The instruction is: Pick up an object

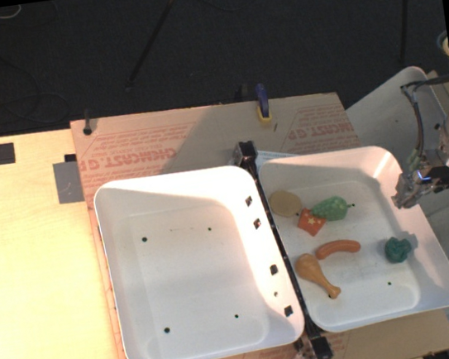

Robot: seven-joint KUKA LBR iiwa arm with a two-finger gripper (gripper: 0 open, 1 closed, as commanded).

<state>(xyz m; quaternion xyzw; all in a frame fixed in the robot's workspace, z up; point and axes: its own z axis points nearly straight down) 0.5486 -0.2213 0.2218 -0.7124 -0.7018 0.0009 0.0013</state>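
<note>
The right bin (355, 159) holds several toy foods. A tan round piece (285, 202) lies near its left wall, with a red block (310, 222) and a green leafy piece (330, 208) beside it. An orange sausage (338, 248) sits in the middle, and a tan drumstick (316, 274) lies below it. A dark green lump (398, 249) rests near the right wall. My gripper (416, 186) hangs at the bin's right rim, above and to the right of the green lump, with nothing visibly in it.
The left bin (198, 337) stands next to the right one, a black clip strip (269, 243) joining them. Both rest on brown cardboard (161, 146). A pale wooden bench (32, 287) spreads to the left. The arm's cables (420, 116) run at the far right.
</note>
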